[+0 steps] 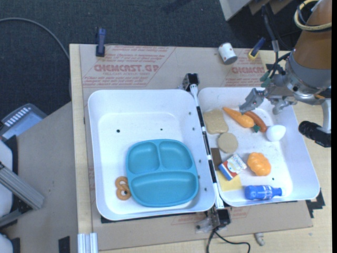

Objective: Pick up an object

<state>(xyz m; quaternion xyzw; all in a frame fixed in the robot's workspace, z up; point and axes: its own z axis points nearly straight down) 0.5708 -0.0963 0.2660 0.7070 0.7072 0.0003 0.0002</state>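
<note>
Lowest in the frame, a blue plastic bottle (262,192) lies in the right white bin (304,165), above it an orange round fruit (259,163) and a white egg (275,133). At upper right the gripper (265,100) hangs over an orange carrot (238,117); its fingers look spread, holding nothing. Left bin (105,141): blue divided plastic plate (160,172), brown pretzel (123,188).

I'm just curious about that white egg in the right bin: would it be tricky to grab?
Probably. The egg looks smooth and rounded, so it may slip from the fingers or roll when nudged. It lies near the bin's side wall, which might stop it.
</note>
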